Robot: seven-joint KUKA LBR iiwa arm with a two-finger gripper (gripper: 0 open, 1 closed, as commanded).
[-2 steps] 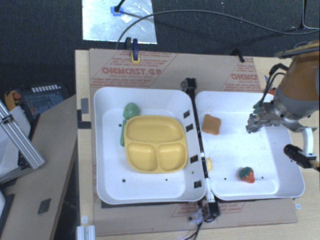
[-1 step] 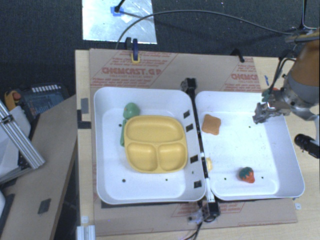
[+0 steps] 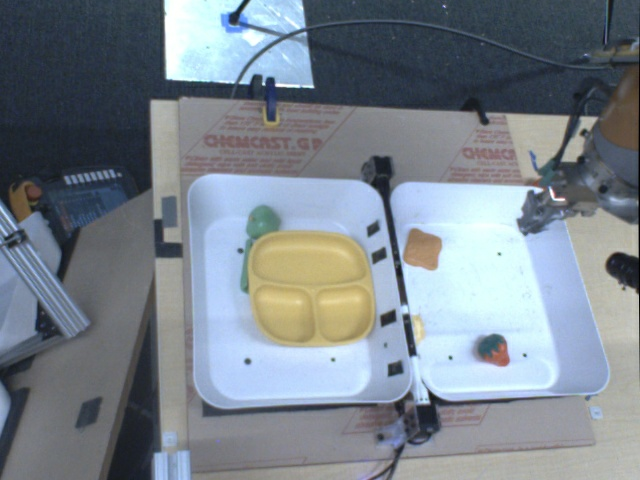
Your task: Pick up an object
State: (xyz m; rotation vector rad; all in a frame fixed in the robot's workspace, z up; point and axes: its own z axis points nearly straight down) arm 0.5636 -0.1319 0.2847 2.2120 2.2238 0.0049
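i have the jaws (image 3: 537, 211) up at the right bin's (image 3: 560, 268) far edge, grip state i cannot tell, clear of the orange piece (image 3: 423, 249) lying near the divider for a pick.

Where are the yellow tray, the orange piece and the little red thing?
Yellow tray (image 3: 310, 288): camera view, on its middle where the compartments meet.
Orange piece (image 3: 423, 249): camera view, on the middle of its top.
Red thing (image 3: 492, 349): camera view, on its red body, beside the green part.
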